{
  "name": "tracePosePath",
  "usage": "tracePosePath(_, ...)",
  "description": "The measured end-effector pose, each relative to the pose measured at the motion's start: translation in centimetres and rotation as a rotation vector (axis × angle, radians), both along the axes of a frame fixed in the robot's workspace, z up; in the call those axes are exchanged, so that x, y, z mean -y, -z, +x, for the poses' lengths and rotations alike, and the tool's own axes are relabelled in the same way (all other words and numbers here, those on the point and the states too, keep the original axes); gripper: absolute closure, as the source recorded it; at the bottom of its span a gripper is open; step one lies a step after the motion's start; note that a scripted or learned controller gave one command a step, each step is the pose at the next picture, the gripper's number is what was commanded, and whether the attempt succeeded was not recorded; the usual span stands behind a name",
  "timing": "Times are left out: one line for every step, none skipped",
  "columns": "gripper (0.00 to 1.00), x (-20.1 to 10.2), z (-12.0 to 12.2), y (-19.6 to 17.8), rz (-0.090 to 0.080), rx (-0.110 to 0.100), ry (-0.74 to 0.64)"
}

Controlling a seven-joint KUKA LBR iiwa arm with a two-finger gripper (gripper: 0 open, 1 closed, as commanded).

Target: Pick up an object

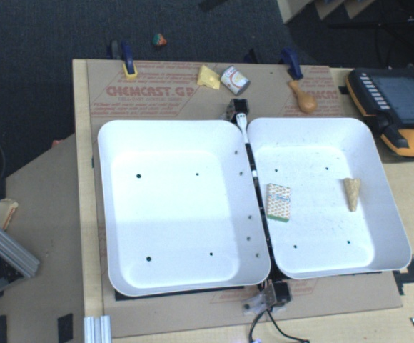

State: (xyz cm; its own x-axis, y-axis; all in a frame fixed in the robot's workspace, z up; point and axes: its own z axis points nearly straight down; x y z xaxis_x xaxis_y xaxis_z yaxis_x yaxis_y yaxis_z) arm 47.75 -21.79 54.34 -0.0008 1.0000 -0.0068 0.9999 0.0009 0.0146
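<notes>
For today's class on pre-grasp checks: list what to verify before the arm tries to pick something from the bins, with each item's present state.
1. Object in a bin: ok, a packet and a cone lie in the right bin.
2. Objects apart: ok, a bare gap separates them.
3. Packet away from the wall: not ok, it lies close to the inner wall.
4. Cone away from walls: ok.
5. Arm position: cannot tell.

**Printed lettering on the bench board**

Red print runs along the brown board [193, 91] under the bins, near the top of the frame. At upper left it reads "CHEMCAST G P", with a smaller red line beneath too blurred to read. More red print at upper right is partly covered and unreadable.
</notes>
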Motion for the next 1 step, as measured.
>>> tracePosePath(1.00,-4.13,7.54,12.93,0.009,-0.019,-0.004)
